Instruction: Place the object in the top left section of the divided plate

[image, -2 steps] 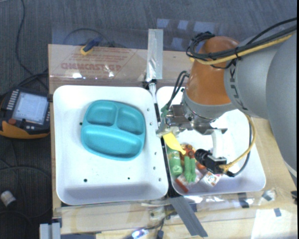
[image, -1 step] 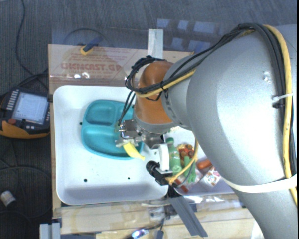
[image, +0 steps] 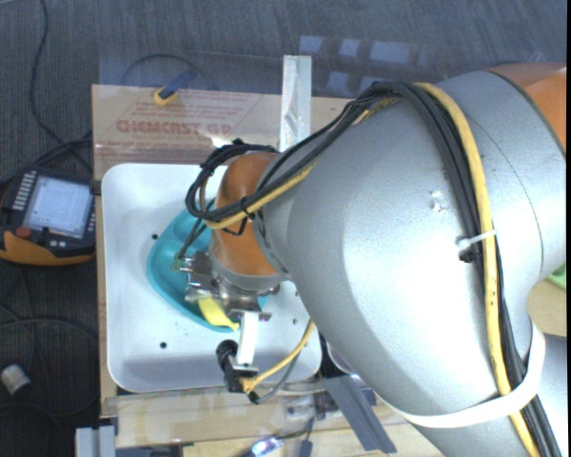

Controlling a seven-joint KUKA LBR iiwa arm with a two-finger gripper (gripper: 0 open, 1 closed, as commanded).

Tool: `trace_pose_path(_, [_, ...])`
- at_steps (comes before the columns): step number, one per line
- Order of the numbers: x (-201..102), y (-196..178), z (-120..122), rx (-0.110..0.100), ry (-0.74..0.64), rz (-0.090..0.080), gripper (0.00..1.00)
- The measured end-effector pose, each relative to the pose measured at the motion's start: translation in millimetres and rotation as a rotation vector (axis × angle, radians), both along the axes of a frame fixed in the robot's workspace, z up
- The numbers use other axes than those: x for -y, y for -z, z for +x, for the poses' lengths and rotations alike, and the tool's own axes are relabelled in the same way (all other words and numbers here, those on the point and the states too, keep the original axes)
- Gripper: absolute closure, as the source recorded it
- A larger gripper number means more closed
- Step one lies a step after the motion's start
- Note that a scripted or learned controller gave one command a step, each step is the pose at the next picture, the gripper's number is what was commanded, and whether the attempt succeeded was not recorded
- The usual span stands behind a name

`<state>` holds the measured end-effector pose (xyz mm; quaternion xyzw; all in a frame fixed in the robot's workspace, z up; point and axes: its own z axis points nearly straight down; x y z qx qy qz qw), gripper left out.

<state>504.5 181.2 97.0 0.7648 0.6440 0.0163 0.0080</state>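
With the gripper [image: 212, 298], whose grasp I cannot tell, low over the turquoise plastic divided plate [image: 165, 267] beside 1 yellow object [image: 212, 310], it should centre above the top left section before releasing.

1. One grey arm [image: 428, 255] with black and yellow cables.
2. One white bin [image: 133, 255] in plain sight.
3. One teal divided plate [image: 168, 265].
4. One yellow object [image: 214, 310] on the plate.
5. One handheld pendant [image: 48, 217] on the floor, far left.
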Motion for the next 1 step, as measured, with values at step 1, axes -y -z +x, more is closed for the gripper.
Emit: trace_pose_path(1, [-27.6,0.9,-11.8,-0.010,0.376,0.011,1.00])
